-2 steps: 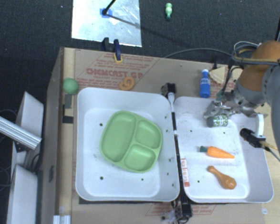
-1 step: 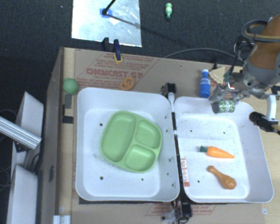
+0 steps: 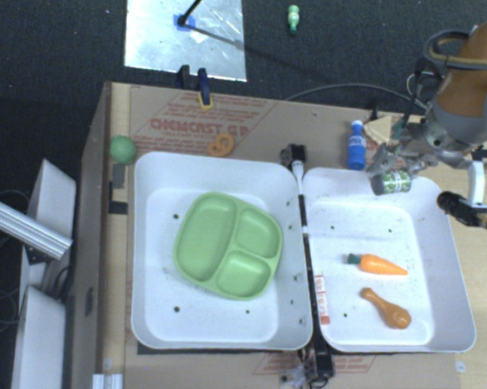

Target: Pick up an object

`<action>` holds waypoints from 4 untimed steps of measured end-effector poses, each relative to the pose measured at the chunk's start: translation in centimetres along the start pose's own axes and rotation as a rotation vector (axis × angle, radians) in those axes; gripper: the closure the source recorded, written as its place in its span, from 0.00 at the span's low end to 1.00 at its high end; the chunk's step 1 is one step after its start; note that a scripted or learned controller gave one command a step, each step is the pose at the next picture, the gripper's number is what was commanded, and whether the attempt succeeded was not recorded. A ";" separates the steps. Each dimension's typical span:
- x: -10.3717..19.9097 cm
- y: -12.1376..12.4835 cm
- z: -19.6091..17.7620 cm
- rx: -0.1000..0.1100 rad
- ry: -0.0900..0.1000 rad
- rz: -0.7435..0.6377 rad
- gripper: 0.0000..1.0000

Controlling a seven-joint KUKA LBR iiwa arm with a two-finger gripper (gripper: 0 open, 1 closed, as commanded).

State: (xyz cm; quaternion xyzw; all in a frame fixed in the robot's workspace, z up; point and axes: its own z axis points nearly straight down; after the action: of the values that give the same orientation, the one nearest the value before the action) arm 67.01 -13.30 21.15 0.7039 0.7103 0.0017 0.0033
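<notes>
My gripper (image 3: 395, 168) hangs over the far edge of the right bin (image 3: 439, 245), reaching in from the upper right. A small grey can with a green label (image 3: 392, 183) sits tilted between its fingers, and the gripper is shut on it. Lower in the same bin lie an orange carrot (image 3: 380, 264) and, nearer the front, a brown drumstick-shaped piece (image 3: 388, 309). Both are well clear of the gripper.
The left bin (image 3: 156, 308) holds a green divided plate (image 3: 227, 245). A blue bottle (image 3: 357, 145) stands on the bench just left of the gripper. A green ball (image 3: 123, 149) rests at the bench's left edge, and a small brown ring (image 3: 220, 145) lies behind the left bin.
</notes>
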 end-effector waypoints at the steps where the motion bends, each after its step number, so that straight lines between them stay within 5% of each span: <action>1: 0.0 0.1 -1.1 -0.003 -0.001 -0.004 1.00; 3: 0.0 0.3 -3.3 -0.010 -0.004 -0.012 1.00; 4: 3.1 -6.4 -6.1 0.004 0.002 0.003 1.00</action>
State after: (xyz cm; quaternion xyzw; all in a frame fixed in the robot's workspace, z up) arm 60.58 -10.27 27.15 0.7048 0.7094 0.0012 0.0012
